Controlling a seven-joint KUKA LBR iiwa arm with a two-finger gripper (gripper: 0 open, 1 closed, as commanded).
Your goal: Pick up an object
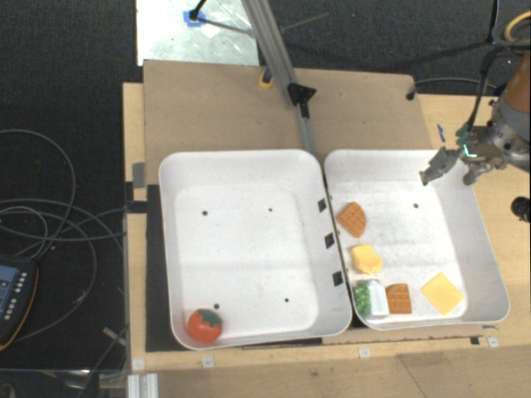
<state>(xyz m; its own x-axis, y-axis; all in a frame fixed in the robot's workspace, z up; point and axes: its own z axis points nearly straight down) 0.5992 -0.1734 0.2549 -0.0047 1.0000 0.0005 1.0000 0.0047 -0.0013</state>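
Observation:
My gripper (452, 171) hovers above the far right corner of the right bin (465, 222), its two fingers spread open with nothing between them. Below it in that bin lie a round waffle (352, 219), a yellow lump (367, 259), a green-and-white packet (368, 298), a small square waffle (398, 298) and a yellow cheese slice (441, 293). A red tomato (204, 325) rests in the near left corner of the left bin (241, 222). The gripper is well away from all of these items.
A grey tripod pole (278, 48) slants down from the top to the gap between the bins. Black clips (328, 240) line the seam between the bins. Cables and a pendant (12, 288) lie on the floor at left.

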